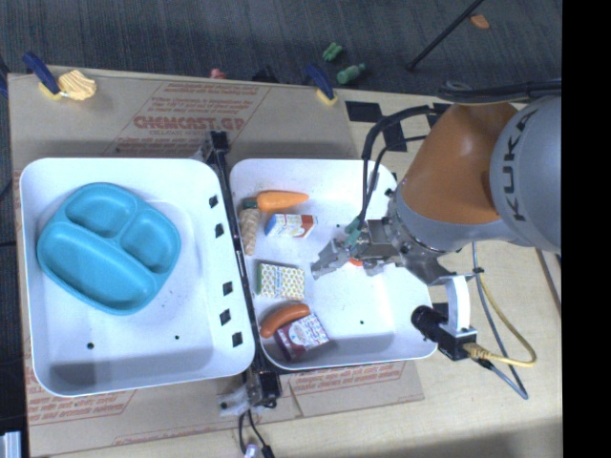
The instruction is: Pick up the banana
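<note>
view from above the worktop [191, 113], a cardboard-covered bench carrying two shallow white plastic bins. the grey arm with the orange band [468, 175] reaches in over the right white bin [382, 337], and its metal end effector [326, 260] hangs low above the middle of that bin. from this angle it cannot be told whether it is released or clenched, and nothing is seen in its grip.

the task appears to be at the approach stage, with no pick made and the grasp and lift left to do. the banana cannot be identified with certainty. the likeliest candidate is the pale yellowish oblong piece [250, 229] lying against the left wall of the right bin, near the end effector but apart from it.

neighbours crowd that corner. an orange carrot [283, 199] lies just above it and a small white, blue and red carton [289, 224] just beside it. a green-patterned square packet [281, 280] lies below, then a reddish sausage [284, 317] touching a dark red pouch [304, 336]. the carton and packet lie between the end effector and the candidate, so a sideways reach would likely nudge them. the left white bin [124, 356] holds a light blue compartment plate [110, 246], well apart.
</note>
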You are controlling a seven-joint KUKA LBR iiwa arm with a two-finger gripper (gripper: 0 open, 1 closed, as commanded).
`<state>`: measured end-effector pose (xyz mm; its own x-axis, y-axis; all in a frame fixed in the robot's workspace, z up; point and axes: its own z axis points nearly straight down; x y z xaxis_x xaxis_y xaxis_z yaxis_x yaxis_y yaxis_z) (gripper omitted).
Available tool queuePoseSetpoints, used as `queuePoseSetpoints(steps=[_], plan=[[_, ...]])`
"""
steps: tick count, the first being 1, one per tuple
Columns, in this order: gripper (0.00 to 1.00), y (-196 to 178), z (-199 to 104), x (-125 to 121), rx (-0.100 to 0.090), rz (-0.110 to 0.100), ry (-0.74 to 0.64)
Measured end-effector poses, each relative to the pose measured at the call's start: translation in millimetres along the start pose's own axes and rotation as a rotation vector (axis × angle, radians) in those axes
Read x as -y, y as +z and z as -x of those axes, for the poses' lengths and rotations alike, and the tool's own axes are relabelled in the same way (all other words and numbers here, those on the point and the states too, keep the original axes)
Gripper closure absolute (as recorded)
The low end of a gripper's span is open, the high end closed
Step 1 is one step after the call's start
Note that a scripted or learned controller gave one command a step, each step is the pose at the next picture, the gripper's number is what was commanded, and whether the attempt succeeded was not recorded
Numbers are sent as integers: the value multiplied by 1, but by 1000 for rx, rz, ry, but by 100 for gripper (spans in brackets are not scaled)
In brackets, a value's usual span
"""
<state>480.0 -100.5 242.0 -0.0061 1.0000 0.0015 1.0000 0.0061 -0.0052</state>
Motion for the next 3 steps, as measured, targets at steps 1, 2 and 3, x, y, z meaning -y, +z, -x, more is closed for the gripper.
queuePoseSetpoints(steps=[1, 2, 3], plan=[[0, 51, -51, 4, 1, 0, -82], [0, 51, -117, 0, 1, 2, -72], [0, 31, -193, -44, 1, 1, 329]])
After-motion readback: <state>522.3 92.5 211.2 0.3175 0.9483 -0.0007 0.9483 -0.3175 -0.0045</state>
